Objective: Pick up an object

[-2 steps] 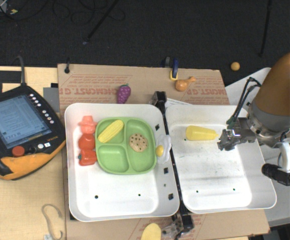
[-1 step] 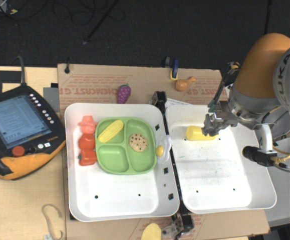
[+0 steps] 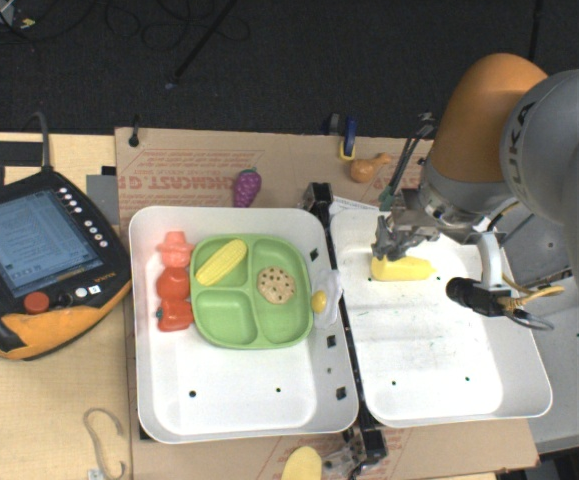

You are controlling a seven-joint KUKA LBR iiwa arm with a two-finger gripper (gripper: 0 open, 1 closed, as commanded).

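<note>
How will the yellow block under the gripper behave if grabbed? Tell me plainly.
The yellow block lies flat on the right bin's floor, so it probably won't roll. It looks solid, so likely stiff rather than floppy. Its smooth surface may slip on the bin's slick floor if the gripper nudges it.

Glossy green plastic tray (image 3: 252,320); seemingly matt cardboard backboard (image 3: 189,173).
</note>
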